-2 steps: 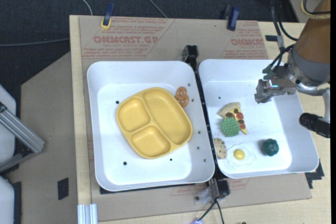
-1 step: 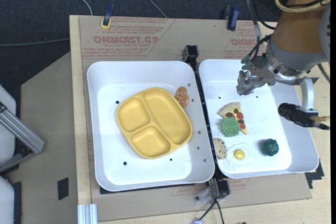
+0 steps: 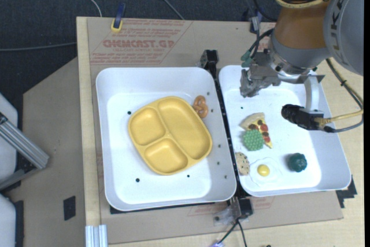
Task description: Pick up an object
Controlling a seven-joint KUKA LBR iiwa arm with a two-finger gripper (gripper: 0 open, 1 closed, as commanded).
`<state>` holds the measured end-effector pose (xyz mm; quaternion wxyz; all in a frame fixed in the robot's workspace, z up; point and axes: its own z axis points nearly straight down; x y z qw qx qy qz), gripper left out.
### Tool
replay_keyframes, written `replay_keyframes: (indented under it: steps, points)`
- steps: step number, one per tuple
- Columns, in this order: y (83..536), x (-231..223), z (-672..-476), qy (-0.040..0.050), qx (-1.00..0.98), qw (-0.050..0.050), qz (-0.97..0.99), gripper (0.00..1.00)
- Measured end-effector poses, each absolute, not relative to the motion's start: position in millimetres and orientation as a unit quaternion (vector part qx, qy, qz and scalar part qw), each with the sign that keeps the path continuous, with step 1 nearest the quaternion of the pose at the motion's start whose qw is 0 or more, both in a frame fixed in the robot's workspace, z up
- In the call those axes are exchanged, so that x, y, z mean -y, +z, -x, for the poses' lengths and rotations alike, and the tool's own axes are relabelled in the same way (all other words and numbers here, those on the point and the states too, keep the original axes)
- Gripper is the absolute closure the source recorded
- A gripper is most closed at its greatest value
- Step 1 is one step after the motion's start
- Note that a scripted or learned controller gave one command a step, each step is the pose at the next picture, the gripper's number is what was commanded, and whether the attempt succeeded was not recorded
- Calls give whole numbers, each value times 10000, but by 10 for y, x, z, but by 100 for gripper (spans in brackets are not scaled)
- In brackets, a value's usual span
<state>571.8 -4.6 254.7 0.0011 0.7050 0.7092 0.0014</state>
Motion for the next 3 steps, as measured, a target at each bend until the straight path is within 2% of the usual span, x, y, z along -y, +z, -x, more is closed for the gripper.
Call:
replay_keyframes:
  steps: [1, 2, 3]
  points:
    - [2488, -379, -5998, 14, -7089, 10, -7053, 100]
    - [2379, -901, -6133, 12, -7089, 9, -7053, 100]
    - [2335, -921, -6219, 6, -7076, 12, -7066, 100]
